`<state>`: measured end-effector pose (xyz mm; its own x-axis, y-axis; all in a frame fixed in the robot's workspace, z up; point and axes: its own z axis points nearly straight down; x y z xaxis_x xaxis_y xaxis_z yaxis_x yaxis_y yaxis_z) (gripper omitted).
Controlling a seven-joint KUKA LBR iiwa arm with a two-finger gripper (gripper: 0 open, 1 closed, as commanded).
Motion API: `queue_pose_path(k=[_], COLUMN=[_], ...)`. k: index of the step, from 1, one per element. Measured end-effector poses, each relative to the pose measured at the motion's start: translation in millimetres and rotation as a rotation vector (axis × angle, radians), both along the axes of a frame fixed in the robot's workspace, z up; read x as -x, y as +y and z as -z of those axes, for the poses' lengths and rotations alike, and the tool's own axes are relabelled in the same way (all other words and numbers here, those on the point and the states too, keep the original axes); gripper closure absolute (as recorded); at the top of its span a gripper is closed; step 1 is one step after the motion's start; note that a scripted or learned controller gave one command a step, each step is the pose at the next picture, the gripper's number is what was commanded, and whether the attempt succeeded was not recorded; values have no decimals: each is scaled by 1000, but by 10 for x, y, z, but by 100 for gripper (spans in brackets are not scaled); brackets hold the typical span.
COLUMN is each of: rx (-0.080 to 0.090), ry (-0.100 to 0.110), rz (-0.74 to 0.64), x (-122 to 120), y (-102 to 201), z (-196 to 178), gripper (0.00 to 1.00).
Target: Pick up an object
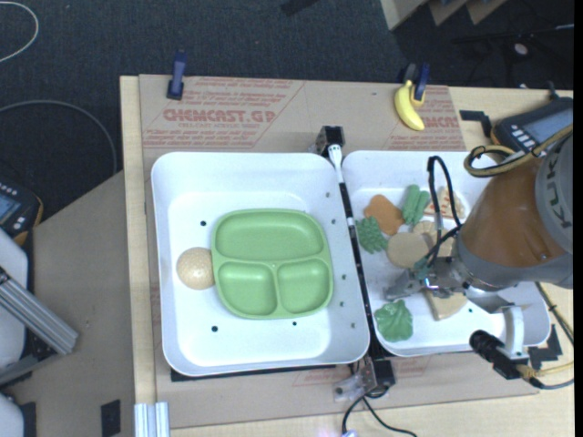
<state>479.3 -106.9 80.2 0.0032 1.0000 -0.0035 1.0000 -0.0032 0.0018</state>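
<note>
Dark carpet surrounds a cardboard-topped bench printed with red lettering, and two shallow white bins sit side by side on it. A yellow banana lies on the cardboard near the far edge, just behind the right bin, and a blue clip sits at the far left edge of the board.

In the left bin there is a green divided tray with one long compartment and two smaller ones, lying flat near the middle. A tan ball rests touching the tray's left side.

My arm reaches in from the right, grey with the orange band above the wrist, and hangs over the right bin, hiding much of it. My gripper sits low among the things there, its metal tip pointing left. Whether my jaws are spread or pressed together I cannot tell, and I see nothing clearly between them.

Around my tip lie the pieces I could take: an orange piece toward the far side, a green stick-like piece beside it, a leafy green piece near the bin's left wall, a tan round piece just behind my tip, another leafy green piece near the front wall, and a pale wedge just beside my wrist.
</note>
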Motion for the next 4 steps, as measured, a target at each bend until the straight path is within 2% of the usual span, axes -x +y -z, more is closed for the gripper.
queue_pose_path(k=[2, 3, 4], rx=[0, 1, 2], ry=[-6, -7, -2], rz=[-2, -1, 4], x=[-17, -17, -140], y=[94, 95, -838], z=[-65, -168, -47], gripper=[0, 100, 100])
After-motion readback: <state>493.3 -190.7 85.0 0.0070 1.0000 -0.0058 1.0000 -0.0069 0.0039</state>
